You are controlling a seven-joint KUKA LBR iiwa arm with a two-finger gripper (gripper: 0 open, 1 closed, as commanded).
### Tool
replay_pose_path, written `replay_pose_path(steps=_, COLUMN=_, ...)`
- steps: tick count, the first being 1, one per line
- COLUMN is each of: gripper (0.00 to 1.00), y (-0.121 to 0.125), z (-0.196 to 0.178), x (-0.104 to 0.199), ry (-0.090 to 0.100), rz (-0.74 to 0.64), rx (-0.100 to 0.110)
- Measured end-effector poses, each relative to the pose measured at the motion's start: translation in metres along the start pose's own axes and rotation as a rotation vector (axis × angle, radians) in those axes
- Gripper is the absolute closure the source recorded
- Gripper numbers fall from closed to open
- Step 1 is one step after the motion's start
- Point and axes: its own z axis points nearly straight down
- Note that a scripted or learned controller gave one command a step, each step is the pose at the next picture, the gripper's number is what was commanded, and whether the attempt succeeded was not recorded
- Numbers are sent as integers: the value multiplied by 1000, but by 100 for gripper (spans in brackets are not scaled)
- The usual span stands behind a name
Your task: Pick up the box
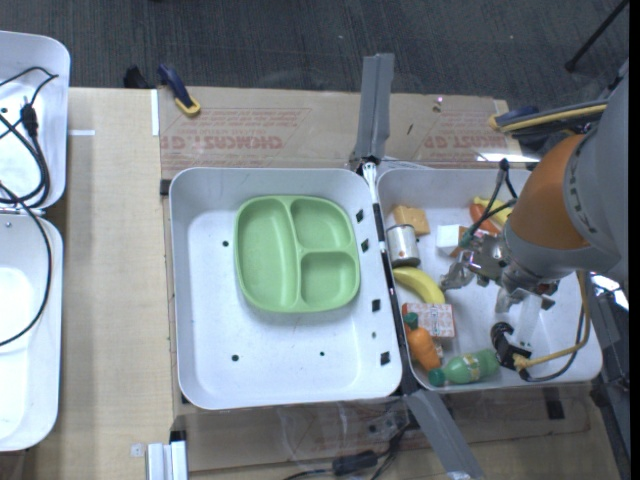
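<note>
Tool (468, 270) sits over the middle of the right bin (585, 363), down among the clutter; can't tell from this angle whether it's apart or together, and nothing visibly sits in it. Box (432, 319) is the small red-and-white printed one lying flat near that bin's left wall, toward the near edge, beside the tool and apart from it. Main risk, as a judgement: crowding. Banana (421, 285) lies right at the box's far edge, touching or nearly so, carrot (423, 347) is up against its near edge, and green bottle (467, 368) lies just past that along the near wall. A descent slightly off centre probably lands on banana or carrot, then either grabs the wrong item or shoves the box into the wall. Box lies flat, so a top grasp gets little height to bite on; it could slip out or tip on the lift. Left wall is close, so closing across the bin may foul it. Second risk: wrong target, since the tan block (408, 218) in the far-left corner, beside the can (402, 245), also reads box-like. Left bin (200, 348) with the green plate (297, 253) is well apart, not a factor
</note>
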Motion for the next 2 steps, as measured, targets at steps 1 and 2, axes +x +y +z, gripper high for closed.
replay_pose_path(steps=1, gripper=0, y=-33, z=2, x=-45, ry=7, rz=26, rx=10)
replay_pose_path(steps=2, gripper=0, y=28, z=3, x=-79, ry=10, rz=79, rx=12)
